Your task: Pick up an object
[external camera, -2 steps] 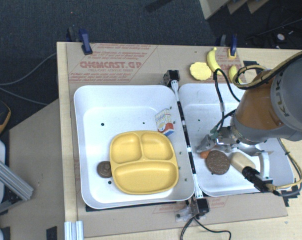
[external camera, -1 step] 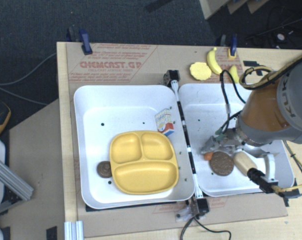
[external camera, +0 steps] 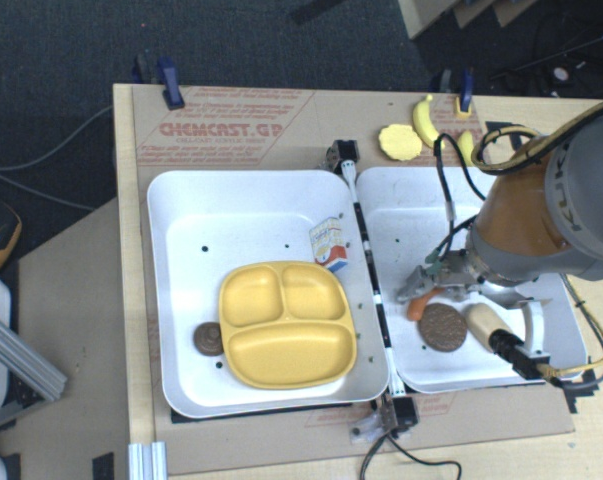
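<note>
A small orange piece [external camera: 416, 309] lies in the right bin [external camera: 401, 218], close to that bin's left wall and toward the near edge of the desk [external camera: 231, 128]. The pincer [external camera: 429, 280] sits just beyond it, low over the bin floor. Whether it is open or closed cannot be told from this angle, and nothing can be seen gripped in it. A brown disc [external camera: 443, 326] lies flat just to the right of the orange piece, nearly touching it. The arm [external camera: 526, 223] reaches in over the bin's right side.

In the left bin [external camera: 211, 218] a yellow divided plate [external camera: 284, 323] fills the half toward the desk's near edge. A smaller brown disc [external camera: 208, 339] sits against the plate's left rim, and a white packet [external camera: 328, 242] lies near the bin's right wall.

On the bare desk toward the far right corner lie a banana [external camera: 424, 118] and a round yellow thing [external camera: 401, 142]. A blue clamp [external camera: 169, 82] grips the far edge near the left corner.
</note>
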Controlling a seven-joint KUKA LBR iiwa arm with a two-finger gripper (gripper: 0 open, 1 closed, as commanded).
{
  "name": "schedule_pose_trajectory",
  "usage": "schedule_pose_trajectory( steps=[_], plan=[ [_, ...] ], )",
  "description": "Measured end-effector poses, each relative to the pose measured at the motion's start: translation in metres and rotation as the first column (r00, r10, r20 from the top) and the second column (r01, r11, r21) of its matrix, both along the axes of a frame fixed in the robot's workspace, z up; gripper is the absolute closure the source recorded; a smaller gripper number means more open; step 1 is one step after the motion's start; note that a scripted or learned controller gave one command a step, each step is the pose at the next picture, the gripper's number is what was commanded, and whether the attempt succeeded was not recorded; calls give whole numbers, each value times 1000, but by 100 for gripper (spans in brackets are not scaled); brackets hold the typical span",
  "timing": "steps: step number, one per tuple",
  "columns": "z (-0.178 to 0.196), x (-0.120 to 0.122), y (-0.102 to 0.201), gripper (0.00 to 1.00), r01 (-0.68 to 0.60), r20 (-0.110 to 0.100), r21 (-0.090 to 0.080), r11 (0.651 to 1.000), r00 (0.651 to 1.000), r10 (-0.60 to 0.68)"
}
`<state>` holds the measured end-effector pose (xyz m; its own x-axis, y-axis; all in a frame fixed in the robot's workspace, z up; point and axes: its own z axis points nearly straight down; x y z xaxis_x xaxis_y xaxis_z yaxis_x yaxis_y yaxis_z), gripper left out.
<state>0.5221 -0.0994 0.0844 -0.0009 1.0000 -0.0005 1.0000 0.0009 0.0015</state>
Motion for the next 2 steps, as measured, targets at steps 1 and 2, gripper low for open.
schedule_pose_trajectory(
  steps=[1, 2],
  plan=[
    [10, 0, 0, 100, 1, 2, -1, 1000, 1000, -1],
    [105, 0, 64, 100, -6, 6, 1, 1000, 1000, 6]
  ],
)
